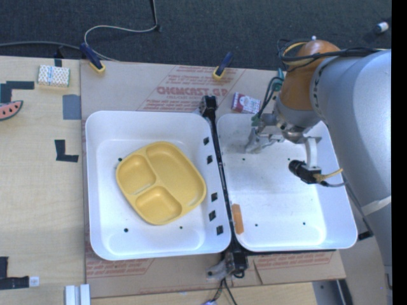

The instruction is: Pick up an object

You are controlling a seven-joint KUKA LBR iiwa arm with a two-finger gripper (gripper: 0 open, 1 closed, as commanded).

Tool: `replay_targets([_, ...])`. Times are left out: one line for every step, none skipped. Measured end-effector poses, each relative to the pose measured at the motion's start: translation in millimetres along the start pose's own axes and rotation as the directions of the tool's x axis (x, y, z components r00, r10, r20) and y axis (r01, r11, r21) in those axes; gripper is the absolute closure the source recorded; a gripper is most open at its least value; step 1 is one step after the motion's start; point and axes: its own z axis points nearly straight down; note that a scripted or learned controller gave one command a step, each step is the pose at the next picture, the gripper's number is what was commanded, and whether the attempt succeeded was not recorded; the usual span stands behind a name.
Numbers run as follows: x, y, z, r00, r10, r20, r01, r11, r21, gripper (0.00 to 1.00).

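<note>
Near the right bin's (pixel 331 237) far edge the gripper (pixel 255 143) is hanging, fingers slightly apart and gripping nothing. An orange stick (pixel 237 218) is lying along its left edge. A yellow tray (pixel 160 182) is sitting mid left bin (pixel 102 234).

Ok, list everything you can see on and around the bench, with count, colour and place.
Bins: two, white, side by side on cardboard.
Divided plate: one, yellow, left bin.
Small stick-shaped item: one, orange, left edge of right bin.
Small packet: one, red and white, on cardboard behind right bin.
Clamps: two, blue and yellow, cardboard's far edge.
Sponge-like block: one, pale yellow, bench far left.
Arm: one, grey with orange band, right side.
End effector: one, over right bin's far part.
</note>
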Motion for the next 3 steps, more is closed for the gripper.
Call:
replay_targets([0.2,-0.3,-8.9,1.000,-0.001,0.001,0.001,1.000,0.002,1.00])
replay_targets([0.0,-0.3,-8.8,1.000,-0.001,0.002,0.001,1.000,0.002,0.00])
replay_targets([0.5,-0.3,-18.3,1.000,-0.002,0.001,0.002,1.000,0.003,1.00])
